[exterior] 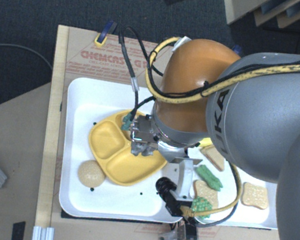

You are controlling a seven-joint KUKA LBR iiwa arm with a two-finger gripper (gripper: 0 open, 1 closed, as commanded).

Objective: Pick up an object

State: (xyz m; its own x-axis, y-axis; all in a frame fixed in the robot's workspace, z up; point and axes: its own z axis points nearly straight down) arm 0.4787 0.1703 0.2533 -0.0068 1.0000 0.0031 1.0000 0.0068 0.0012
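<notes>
A yellow divided plate lies in the middle of the left white bin. My gripper is low over the plate's right part, under the orange wrist band, and looks to be touching or nearly touching the plate. The wrist hides the plate's upper right edge. A round tan biscuit lies just off the plate's lower left corner. A small teal piece shows at the plate's top edge beside the gripper.
The right bin holds a green piece, a second green piece on a tan cracker, a tan cracker and a tan wedge. The grey arm covers most of that bin.
</notes>
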